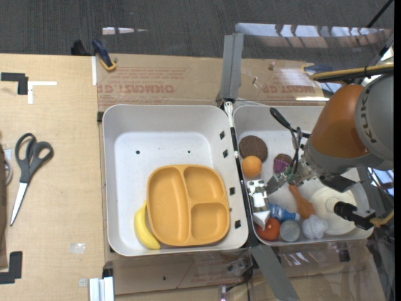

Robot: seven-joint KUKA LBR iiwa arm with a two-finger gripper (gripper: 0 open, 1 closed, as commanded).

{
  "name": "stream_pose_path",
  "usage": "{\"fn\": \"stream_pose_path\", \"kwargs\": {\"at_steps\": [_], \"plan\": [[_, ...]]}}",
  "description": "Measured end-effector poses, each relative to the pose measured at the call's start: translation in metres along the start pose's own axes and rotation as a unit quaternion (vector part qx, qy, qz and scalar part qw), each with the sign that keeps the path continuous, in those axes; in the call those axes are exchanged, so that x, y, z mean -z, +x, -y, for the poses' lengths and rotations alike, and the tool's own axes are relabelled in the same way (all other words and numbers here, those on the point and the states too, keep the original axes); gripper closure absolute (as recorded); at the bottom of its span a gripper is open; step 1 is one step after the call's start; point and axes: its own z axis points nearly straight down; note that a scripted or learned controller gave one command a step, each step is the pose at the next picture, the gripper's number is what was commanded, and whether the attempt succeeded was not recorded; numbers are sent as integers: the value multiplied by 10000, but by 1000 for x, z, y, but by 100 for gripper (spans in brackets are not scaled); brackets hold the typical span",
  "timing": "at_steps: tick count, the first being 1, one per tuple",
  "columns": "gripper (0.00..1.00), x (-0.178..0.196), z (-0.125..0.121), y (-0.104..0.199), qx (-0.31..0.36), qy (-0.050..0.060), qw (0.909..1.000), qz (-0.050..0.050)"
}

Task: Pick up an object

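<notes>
The right bin (276,113) holds a jumble of small objects: a brown round disc (254,147), an orange ball (251,166), a purple piece (282,163), a carrot (301,201), a blue-and-white bottle (281,214), a red tomato (270,230), a grey can (290,231) and a white crumpled ball (314,227). My arm, with its orange band (338,127), reaches in from the right. My gripper (257,193) is low at the bin's left side, just below the orange ball and above the bottle. Nothing is visibly held.
The left bin (125,168) holds a yellow divided plate (188,204) with a banana (143,229) tucked at its lower left. A black-handled utensil (285,125) lies at the right bin's back. Scissors (26,168) rest on the bench at far left.
</notes>
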Motion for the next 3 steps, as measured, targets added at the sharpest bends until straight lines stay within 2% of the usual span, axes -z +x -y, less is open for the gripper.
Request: {"fn": "stream_pose_path", "kwargs": {"at_steps": [1, 2, 3], "plan": [[100, 9, 0, -1, -13, -4, 10000, 4], [0, 9, 0, -2, -19, -3, 10000, 12], [0, 0, 35, 12, -779, -9, 9970, 10]]}}
